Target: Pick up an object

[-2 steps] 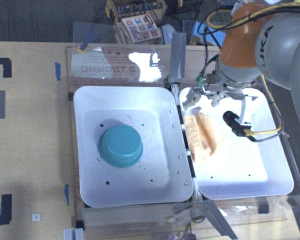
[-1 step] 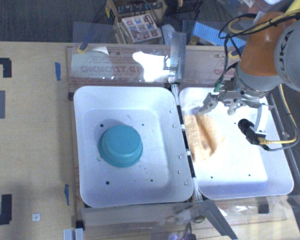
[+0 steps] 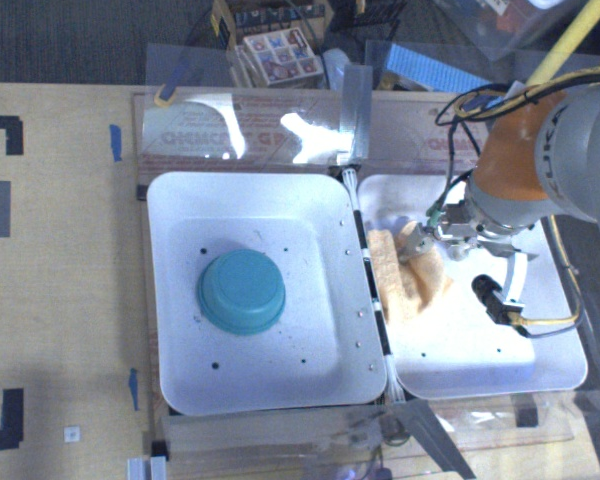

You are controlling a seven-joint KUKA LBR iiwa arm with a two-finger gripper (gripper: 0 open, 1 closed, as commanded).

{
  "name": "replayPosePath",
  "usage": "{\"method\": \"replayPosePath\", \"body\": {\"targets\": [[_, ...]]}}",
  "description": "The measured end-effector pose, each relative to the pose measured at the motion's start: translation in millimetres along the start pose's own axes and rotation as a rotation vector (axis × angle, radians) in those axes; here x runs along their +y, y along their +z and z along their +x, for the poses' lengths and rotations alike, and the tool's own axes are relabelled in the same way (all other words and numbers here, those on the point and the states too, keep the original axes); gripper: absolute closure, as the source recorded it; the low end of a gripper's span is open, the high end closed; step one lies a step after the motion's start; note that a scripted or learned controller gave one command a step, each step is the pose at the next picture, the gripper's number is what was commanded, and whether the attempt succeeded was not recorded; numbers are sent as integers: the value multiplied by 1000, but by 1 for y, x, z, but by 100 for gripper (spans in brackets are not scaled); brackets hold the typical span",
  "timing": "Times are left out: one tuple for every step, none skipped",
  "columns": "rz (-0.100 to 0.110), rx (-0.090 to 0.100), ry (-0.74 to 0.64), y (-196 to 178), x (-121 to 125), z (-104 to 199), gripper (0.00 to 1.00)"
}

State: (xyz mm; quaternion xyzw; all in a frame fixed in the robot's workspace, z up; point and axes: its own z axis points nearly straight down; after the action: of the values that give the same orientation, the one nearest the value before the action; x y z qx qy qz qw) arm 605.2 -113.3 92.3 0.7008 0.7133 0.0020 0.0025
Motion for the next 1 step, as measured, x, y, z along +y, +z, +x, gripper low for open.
{"method": "replayPosePath", "body": {"targets": [[-6, 0, -350, 1, -63, 10, 0]]}}
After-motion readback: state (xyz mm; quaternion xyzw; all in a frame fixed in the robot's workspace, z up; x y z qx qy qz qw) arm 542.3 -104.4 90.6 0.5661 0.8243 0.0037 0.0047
